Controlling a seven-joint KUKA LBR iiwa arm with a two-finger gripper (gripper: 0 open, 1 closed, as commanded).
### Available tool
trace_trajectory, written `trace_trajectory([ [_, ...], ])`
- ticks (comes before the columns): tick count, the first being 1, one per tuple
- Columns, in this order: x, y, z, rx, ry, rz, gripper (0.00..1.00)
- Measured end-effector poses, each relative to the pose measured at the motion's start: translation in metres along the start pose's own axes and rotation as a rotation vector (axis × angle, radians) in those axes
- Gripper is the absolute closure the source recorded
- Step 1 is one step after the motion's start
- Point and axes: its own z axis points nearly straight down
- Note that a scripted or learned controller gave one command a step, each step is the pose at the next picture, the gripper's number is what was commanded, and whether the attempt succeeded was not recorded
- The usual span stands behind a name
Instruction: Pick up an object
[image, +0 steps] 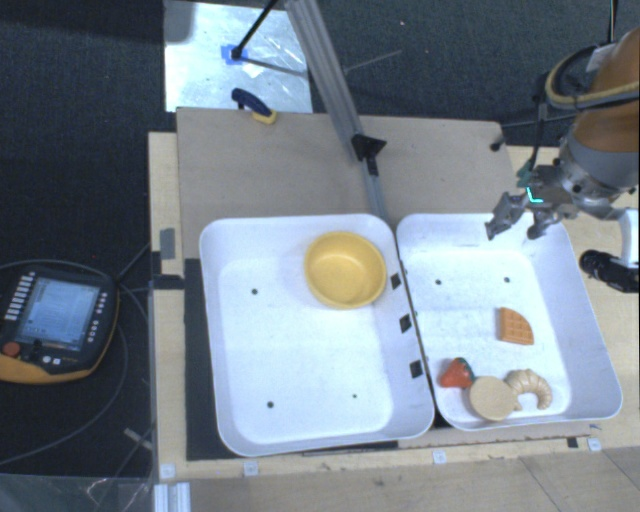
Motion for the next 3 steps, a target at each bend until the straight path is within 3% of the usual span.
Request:
trace_trajectory([
  [1, 0.000, 0.000, 0.000, 0.000, 0.000, 0.000, 0.00],
  [3, -0.003, -0.009, 0.101, 0.004, 0.001, 0.000, 0.00],
])
